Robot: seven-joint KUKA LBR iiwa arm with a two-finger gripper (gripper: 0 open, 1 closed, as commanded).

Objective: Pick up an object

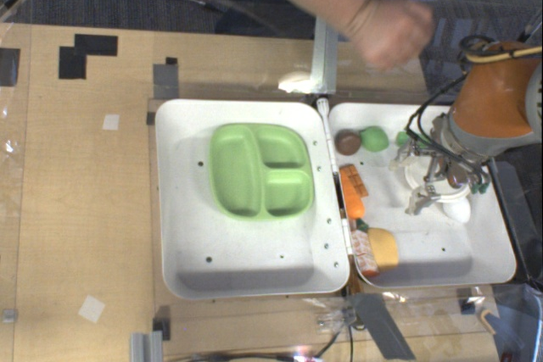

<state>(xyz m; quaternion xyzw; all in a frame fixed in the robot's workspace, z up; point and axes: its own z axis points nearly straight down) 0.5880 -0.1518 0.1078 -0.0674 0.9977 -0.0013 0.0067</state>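
- Tool (pixel 428 182): hangs over the right bin (pixel 488 254), below the arm's orange band (pixel 501 97); whether it is apart or together cannot be told.
- White object (pixel 450 201): lies just beneath and beside the tool, on the bin floor; its shape and axis are unclear against the white.
- Carrot (pixel 353 192): lies to the tool's left along the bin's left wall, long axis running from far edge to near edge.
- Yellow block (pixel 383 247): nearer the camera than the tool and to its left, beside a red-and-white packet (pixel 362 250).
- Green ball (pixel 373 139) and brown ball (pixel 347 142): side by side, beyond and left of the tool.
- Green tray (pixel 259 171): in the left bin (pixel 187 250), well apart from the tool.
- Hand (pixel 394 34): a person's, blurred, above the worktop (pixel 76 208) beyond the bins.
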